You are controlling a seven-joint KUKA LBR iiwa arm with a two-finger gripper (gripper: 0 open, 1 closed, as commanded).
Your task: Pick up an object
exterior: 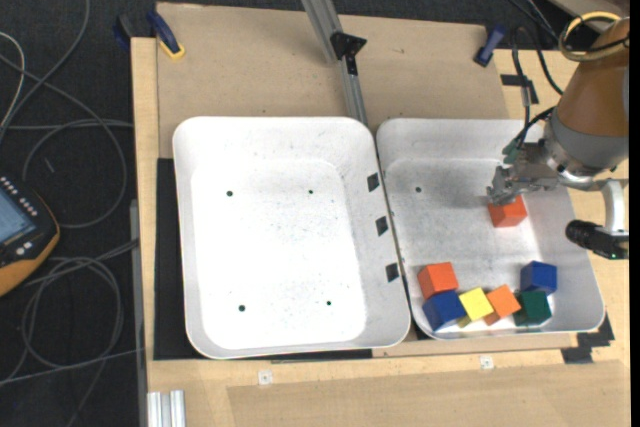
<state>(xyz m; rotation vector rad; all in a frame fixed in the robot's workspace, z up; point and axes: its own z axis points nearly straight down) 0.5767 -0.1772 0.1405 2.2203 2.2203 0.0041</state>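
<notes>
Pincer (507, 192) seemingly grips red block (508, 211) above right bin (590, 315) — coloured blocks (485, 300) heaped inside.

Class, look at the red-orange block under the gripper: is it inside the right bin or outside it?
Inside. The red-orange block lies within the right bin's white rim, apart from the cluster of blocks along the near wall.

You have open floor across the left bin (275, 235) and in the far half of the right bin (450, 150). Near the right bin's front wall, a cluster of blocks (485, 297) crowds the way, and an orange-red block (508, 211) sits mid-bin.
</notes>
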